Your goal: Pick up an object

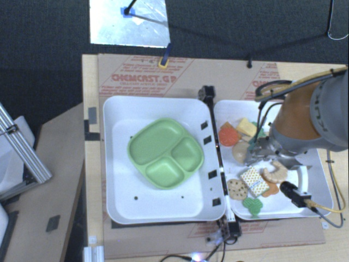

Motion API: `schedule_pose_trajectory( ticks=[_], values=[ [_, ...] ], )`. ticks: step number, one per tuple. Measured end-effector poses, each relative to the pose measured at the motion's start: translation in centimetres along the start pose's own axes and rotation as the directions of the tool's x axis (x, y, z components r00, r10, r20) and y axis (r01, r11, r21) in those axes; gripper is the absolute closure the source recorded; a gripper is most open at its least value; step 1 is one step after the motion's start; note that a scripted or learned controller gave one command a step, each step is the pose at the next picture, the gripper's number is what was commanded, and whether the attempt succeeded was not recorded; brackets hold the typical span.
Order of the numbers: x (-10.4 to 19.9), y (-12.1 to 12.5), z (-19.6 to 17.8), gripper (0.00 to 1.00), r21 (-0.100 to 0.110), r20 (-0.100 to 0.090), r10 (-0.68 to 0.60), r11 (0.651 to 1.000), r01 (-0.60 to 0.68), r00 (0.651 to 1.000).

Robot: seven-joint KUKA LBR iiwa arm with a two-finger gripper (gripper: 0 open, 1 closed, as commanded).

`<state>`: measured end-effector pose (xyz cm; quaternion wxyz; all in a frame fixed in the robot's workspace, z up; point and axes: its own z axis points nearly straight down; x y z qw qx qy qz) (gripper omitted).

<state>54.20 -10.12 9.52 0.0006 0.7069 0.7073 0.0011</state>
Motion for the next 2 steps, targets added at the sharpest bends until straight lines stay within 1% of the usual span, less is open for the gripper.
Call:
schedule_pose_trajectory(
  ticks=[1,2],
  values=[
    [-1.1,0.1,-5.1,1.0,-0.004,0.002,0.002,1.0,-0.002,1.0],
    [-1.0,-0.2,-11.4,1.0,-0.006,0.002,-0.003,1.0,0.003,1.0]
  ],
)
